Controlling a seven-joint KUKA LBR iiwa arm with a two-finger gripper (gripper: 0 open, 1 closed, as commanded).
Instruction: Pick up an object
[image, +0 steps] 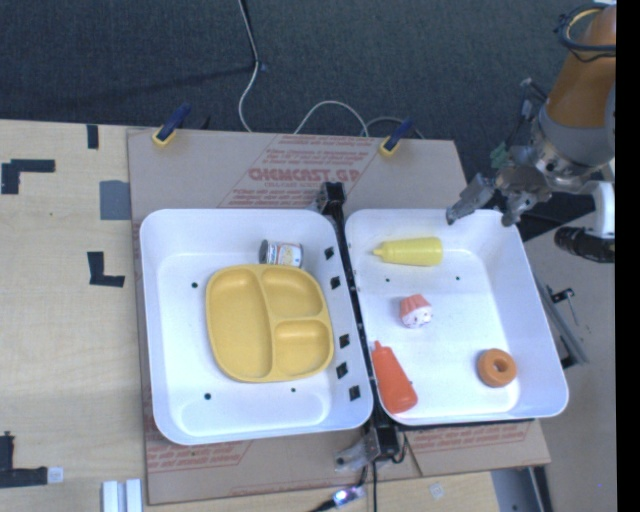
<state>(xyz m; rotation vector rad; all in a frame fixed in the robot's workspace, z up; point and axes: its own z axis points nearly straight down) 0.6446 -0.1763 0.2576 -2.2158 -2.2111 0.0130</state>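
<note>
My gripper (487, 205) hangs over the far right rim of the right bin (530, 300), fingers spread open with nothing between them. In that bin lie a yellow mustard bottle (410, 252) near the back, a small pink and white toy (415, 311) in the middle, an orange-red bottle (393, 377) at the front left and a brown doughnut (496, 367) at the front right. The left bin (165, 300) holds a yellow divided plate (268, 322) and a small tin can (281, 254) behind it.
Both bins rest on a cardboard sheet (300, 170) held by blue and yellow clamps (172, 124) at the back. A white cable (330, 110) loops behind the bins. A black clip strip (343, 290) runs between the two bins.
</note>
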